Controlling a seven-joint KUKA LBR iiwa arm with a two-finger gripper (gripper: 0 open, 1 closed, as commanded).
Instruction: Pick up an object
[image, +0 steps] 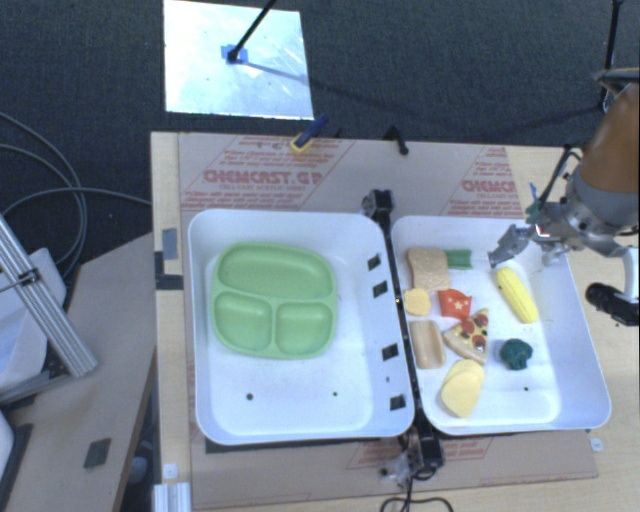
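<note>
Left bin (230, 420) on the desk (255, 170): we note a green divided plate (273, 300) lying flat, toward the bin's left and far side.

Right bin (570, 400): toy foods clustered in its left half. We see a tan bread slice (428, 267) with a small green piece (458, 258) just beside it on the right; nearer, a yellow cheese wedge (417, 301) and a red piece (455, 301); then a hot dog bun (427, 342), a pizza slice (468, 337) and a pale yellow piece (461, 388) nearest us. A corn cob (516, 292) lies at a slant right of the red piece; a dark green broccoli (516, 352) sits nearer, apart from it.

Jaws (530, 245): over the far right part of the right bin, just above the corn cob's far end. We read the two fingers as spread apart, nothing between them.
</note>
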